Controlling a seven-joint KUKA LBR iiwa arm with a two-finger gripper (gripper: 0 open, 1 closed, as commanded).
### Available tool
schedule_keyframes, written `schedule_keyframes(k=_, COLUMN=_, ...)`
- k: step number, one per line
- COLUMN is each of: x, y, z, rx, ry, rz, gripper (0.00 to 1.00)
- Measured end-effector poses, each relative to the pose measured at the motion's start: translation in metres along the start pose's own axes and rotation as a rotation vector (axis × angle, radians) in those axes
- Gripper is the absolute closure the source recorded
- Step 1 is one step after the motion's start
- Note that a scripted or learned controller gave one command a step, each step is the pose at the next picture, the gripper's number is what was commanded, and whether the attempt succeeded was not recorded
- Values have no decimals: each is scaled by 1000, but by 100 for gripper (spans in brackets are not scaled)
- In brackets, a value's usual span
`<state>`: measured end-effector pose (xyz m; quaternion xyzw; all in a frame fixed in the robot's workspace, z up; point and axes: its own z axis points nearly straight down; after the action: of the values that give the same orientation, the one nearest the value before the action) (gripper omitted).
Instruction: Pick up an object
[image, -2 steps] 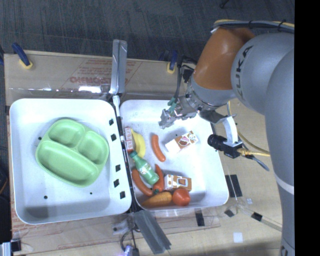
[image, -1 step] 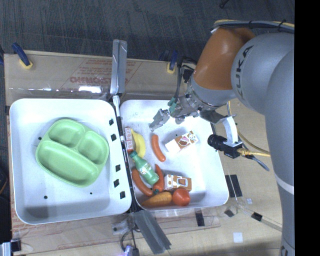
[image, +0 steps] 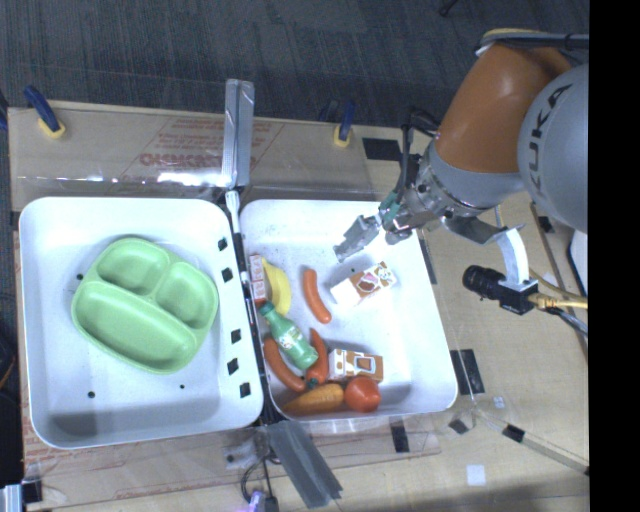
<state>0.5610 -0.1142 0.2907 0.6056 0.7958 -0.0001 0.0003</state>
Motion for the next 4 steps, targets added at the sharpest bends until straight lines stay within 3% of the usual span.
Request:
schedule_keyframes(k=1, x=-4, y=34, z=144, rx=3, ry=2, rz=-324, gripper=0)
schedule_keyframes(k=2, x=-3, y=44, z=191, rx=-7, ry=-1, rz=-206, gripper=0)
schedule_keyframes(k=3, x=-3, y=45, z=179, rx=-9, ry=-2, rz=-210, gripper=100)
schedule_keyframes(k=4, x=-3, y=45, z=179, rx=-9, ry=-2, rz=-210, gripper=0)
